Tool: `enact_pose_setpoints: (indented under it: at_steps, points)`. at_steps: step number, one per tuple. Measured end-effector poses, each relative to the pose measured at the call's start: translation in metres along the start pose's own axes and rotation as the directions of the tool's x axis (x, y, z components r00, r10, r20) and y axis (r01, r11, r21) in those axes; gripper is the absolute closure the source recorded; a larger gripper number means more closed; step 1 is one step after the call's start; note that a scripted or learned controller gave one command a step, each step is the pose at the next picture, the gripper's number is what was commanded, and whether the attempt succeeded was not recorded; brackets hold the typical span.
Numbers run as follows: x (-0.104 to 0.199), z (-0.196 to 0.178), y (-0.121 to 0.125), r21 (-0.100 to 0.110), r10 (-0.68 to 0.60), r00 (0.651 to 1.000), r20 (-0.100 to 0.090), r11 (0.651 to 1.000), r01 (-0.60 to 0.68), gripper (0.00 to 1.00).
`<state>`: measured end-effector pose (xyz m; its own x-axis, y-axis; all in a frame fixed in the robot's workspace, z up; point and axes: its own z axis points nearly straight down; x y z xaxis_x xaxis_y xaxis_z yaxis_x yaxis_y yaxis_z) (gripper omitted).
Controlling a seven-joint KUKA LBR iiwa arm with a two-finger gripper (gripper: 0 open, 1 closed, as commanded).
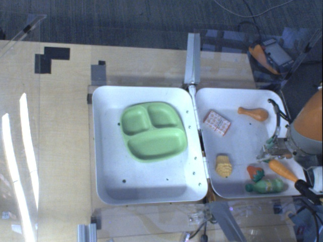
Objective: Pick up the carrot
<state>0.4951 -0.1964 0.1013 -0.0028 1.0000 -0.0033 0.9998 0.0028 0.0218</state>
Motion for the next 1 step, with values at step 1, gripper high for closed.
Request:
enact_pose_setpoints:
  at_steps: [1]
  points:
    - [0.0449,-0.0788,0.0052,0.016,-0.030,1.000,-0.003,0.999,0.030,1.00]
